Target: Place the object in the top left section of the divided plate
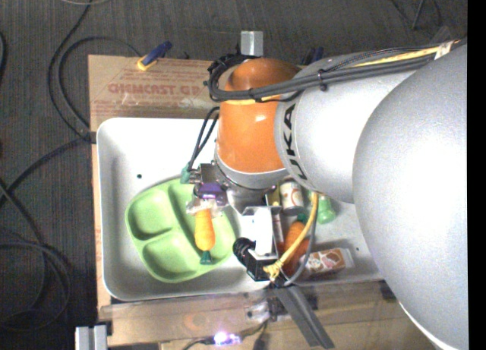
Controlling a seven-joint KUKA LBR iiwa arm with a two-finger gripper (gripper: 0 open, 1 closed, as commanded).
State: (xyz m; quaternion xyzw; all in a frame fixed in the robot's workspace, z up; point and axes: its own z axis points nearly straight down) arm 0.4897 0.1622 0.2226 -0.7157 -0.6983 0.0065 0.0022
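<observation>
A green divided plate (156, 219) lies in the left white bin (114, 189). My gripper (203, 204) hangs below the orange wrist band, over the plate's right-hand section. It is shut on a toy carrot (203, 234), orange with a green tip that points toward the plate's near rim. The carrot hangs over the ridge between the right section and the lower one. Nothing lies in the plate's upper-left section (150, 210). The arm hides the plate's far right edge.
To the right, partly under the arm, are a small can (291, 195), a green toy (326, 209), an orange item (295, 239) and a flat printed packet (328, 260). Cardboard (144, 94) with a blue clamp (154, 54) lies behind the bin.
</observation>
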